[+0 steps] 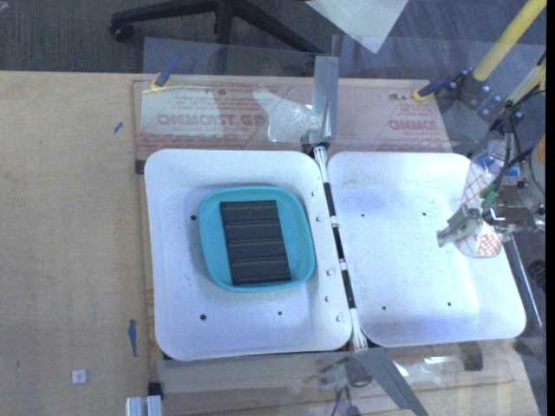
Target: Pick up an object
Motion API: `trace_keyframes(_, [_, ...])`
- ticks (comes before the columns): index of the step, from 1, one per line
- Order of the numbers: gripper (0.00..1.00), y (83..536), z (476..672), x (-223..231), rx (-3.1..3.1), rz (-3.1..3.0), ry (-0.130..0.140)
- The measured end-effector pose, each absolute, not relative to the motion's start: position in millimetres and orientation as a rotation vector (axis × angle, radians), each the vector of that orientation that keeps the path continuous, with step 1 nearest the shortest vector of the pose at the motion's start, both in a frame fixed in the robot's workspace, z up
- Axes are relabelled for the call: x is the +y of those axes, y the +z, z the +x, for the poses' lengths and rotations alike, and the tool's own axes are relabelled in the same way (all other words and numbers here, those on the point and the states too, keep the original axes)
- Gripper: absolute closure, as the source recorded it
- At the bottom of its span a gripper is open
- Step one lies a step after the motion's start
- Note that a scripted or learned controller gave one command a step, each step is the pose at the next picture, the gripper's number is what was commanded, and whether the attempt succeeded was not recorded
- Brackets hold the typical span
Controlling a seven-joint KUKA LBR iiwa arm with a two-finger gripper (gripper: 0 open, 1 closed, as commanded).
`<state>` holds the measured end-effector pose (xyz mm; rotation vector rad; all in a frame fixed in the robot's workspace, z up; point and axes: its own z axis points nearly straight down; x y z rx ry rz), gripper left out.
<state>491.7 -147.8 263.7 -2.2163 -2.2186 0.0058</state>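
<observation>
Gripper (458, 230) hung over right bin's (390, 319) far right edge; grip state unclear. Teal tray (213, 248) with dark block (254, 242) sat centred in left bin (173, 319), well apart, unreached.

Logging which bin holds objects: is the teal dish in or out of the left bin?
In. The teal dish lies flat inside the left bin, within its rim.

A shallow teal dish (257, 238) with rounded corners lies flat in the middle of the left bin (173, 319), a dark ribbed rectangular block (254, 242) resting flat inside it.
</observation>
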Motion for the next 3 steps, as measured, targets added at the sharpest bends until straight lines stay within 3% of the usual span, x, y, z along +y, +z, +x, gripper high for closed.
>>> trace_keyframes(1, [0.00, 124, 548.9, -165, -2.423, -1.993, 0.003])
trace_keyframes(2, [0.00, 110, 541.3, -146, -2.616, -1.730, 0.002])
trace_keyframes(3, [0.00, 90, 548.9, -147, -2.527, -1.880, -0.010])
